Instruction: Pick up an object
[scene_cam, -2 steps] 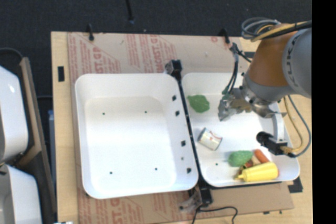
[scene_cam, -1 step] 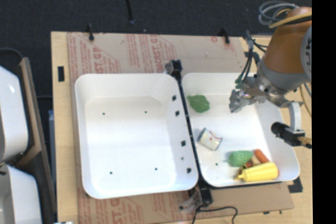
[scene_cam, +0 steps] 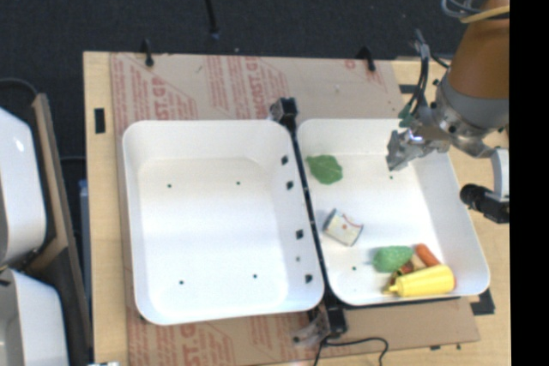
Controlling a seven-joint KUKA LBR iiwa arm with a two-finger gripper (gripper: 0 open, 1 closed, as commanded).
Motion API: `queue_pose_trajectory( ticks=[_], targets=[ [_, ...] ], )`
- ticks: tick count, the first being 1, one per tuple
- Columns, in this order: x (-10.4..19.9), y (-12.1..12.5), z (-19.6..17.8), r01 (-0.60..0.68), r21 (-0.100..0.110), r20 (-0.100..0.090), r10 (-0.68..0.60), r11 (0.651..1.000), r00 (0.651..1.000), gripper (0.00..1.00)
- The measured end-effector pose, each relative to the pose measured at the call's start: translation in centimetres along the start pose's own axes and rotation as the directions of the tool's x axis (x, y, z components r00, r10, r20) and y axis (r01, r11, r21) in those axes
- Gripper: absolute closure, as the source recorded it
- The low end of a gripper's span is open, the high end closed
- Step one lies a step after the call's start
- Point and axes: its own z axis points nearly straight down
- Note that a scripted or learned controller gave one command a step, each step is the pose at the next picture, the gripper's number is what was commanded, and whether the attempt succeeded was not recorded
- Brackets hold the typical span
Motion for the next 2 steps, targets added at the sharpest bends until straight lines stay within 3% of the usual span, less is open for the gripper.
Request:
queue_pose_trajectory(
  ticks=[2],
  targets=[
    [9.8, 3.8, 0.8, 0.004, 0.004, -0.002, -0.004, 1.0, 1.0, 1.0]
  ],
)
